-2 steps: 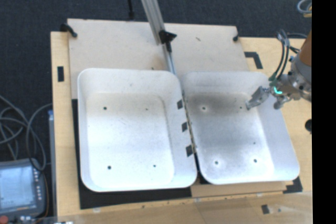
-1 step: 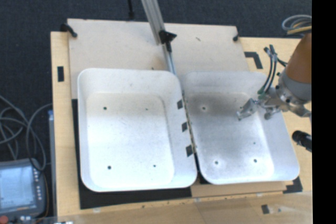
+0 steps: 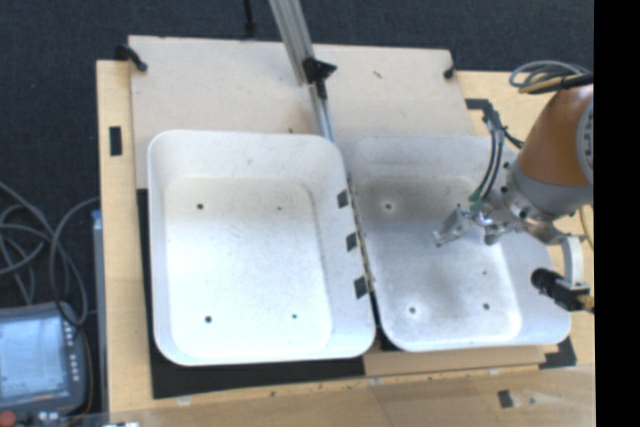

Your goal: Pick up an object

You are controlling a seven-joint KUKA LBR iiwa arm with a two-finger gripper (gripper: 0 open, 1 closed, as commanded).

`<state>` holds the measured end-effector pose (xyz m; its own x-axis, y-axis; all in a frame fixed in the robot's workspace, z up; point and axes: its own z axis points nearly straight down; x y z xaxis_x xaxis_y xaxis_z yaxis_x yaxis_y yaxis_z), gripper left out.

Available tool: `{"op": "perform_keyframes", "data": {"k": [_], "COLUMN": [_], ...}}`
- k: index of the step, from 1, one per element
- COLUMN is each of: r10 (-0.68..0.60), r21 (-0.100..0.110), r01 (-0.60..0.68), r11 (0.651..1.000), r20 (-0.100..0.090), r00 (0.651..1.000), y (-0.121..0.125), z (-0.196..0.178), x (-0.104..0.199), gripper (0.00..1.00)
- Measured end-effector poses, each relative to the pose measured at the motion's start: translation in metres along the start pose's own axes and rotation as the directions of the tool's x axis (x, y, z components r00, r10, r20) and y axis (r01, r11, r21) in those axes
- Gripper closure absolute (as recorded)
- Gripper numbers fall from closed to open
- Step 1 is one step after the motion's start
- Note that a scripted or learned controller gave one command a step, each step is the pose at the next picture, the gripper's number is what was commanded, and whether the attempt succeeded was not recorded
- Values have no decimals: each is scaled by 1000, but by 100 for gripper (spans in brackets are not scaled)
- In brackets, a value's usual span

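The claw is hanging low inside the right bin, and I cannot tell how it is set. No object to pick is showing in the 2 bins on the tabletop.

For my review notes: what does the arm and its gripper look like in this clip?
The arm enters from the right with a rounded orange-brown band above a grey wrist section. Dark and greenish cables loop down along it to the gripper, a small metallic grey piece over the right bin. A white bracket with a black fitting sits just below the wrist.
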<state>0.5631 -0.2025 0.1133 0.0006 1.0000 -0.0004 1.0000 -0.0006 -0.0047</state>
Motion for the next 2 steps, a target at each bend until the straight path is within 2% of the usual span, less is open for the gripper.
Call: {"op": "perform_keyframes", "data": {"k": [1, 2], "r10": [2, 6], "r21": [-4, -9], "r01": [-2, -6], "r11": [1000, 1000], "r20": [2, 2], "r00": [1000, 1000], "y": [0, 1], "z": [13, 1], "x": [-1, -2], "gripper": [0, 100]}}
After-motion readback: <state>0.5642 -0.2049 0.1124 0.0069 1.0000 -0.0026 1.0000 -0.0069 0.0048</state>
